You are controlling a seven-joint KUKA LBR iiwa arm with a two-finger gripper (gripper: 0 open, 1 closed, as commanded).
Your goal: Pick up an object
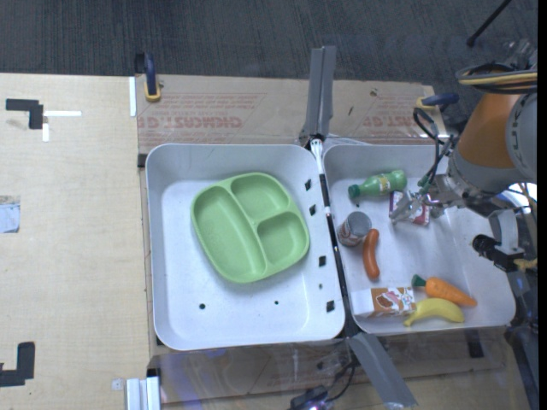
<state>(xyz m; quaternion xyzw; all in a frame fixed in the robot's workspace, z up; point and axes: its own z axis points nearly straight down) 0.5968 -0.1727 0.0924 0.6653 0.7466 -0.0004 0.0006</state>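
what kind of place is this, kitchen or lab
Most likely a robotics lab bench, not a kitchen: a robot arm reaches over two white bins, the food is toy-like, such as a banana and carrot, and cardboard lines the bench.

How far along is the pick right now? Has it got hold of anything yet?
Done: the arm has reached into the right bin, and the pincer is low beside the green bottle. In hand: nothing visibly between its fingers; whether they are open or shut is unclear. Left: the grasp and lift. The can, sausage, carrot, banana and carton all lie in that bin; the green plate sits in the left bin.
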